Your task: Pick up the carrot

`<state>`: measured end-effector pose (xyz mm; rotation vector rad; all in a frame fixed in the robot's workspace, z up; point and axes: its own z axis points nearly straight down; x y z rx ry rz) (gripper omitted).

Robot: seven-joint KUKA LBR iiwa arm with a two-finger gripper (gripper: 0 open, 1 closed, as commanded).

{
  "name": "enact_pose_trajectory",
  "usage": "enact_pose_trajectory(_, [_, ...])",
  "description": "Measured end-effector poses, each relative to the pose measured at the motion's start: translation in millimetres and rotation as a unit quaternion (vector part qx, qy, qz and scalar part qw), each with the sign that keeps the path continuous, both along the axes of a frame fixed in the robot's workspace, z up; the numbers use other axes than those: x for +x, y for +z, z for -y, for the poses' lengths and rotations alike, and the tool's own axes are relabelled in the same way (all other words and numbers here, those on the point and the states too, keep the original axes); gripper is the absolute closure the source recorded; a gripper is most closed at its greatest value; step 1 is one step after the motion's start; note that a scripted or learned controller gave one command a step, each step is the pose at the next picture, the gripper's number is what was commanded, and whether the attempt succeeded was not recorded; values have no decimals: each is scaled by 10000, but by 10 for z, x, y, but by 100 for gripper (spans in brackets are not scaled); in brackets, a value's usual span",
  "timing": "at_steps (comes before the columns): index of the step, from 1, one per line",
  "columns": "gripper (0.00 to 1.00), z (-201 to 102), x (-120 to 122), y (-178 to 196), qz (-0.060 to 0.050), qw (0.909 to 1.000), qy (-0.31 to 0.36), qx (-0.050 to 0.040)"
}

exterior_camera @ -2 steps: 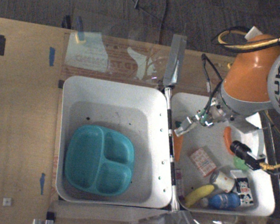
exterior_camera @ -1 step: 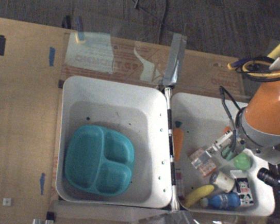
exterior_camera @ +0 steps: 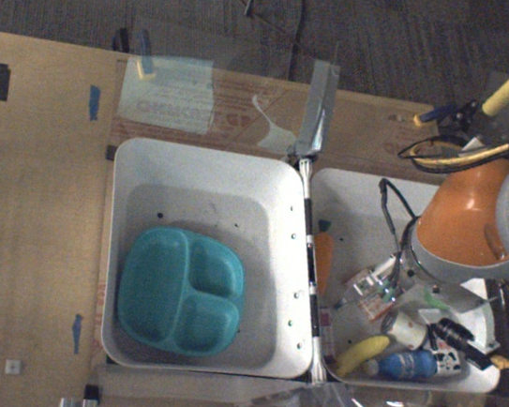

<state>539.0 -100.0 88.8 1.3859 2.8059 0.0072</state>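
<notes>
My orange-banded wrist (exterior_camera: 464, 229) looms nearest; I cannot tell my fingers' state. The carrot (exterior_camera: 322, 260) lies along the right bin's (exterior_camera: 351, 189) left wall; I should descend aligned lengthwise.

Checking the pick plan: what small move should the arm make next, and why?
Probably shift the gripper toward the bin divider, then lower it. The orange carrot lies along the left wall of the right white bin, apart from the gripper, which hangs nearer the yellow banana and blue bottle.
</notes>
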Motion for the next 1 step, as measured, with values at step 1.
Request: enact_pose_trajectory(1, [100, 26, 18, 110, 42, 10000, -26, -14])
